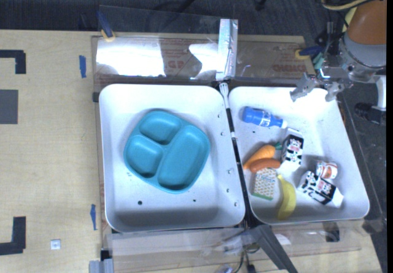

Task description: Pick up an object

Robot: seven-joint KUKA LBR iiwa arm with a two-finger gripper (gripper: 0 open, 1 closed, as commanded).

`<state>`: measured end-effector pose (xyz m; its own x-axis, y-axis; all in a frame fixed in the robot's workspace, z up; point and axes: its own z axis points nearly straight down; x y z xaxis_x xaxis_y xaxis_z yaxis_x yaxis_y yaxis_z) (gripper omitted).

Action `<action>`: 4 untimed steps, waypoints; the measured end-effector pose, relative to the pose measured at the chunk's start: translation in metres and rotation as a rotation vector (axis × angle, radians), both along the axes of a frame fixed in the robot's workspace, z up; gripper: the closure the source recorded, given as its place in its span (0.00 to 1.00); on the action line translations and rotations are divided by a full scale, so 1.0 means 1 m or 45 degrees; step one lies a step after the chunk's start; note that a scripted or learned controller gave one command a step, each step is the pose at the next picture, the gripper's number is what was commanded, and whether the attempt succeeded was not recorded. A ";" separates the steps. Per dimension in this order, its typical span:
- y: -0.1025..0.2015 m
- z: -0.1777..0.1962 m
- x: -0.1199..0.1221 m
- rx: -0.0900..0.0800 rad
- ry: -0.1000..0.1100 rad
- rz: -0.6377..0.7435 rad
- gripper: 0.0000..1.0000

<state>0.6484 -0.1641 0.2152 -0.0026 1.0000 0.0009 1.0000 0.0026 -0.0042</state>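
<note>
Just small blue bottle (pixel 262 117), lying flat

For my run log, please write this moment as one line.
arm: at right bin far right corner | gripper: above rim, holds nothing | right bin: blue bottle, carrot, banana | left bin: blue tray

In my right bin lay a blue bottle (pixel 261 118), carrot (pixel 263 156), banana (pixel 286 197), and two black-and-white cartons (pixel 294 148) (pixel 321 184).

Pale wooden bench (pixel 43 161) under two adjacent white bins (pixel 113 204), (pixel 353 201).
</note>
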 end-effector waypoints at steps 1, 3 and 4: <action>0.009 -0.076 -0.025 0.001 -0.001 0.130 0.00; 0.013 -0.129 -0.044 0.000 -0.004 -0.048 0.00; 0.012 -0.121 -0.043 0.000 -0.006 -0.051 1.00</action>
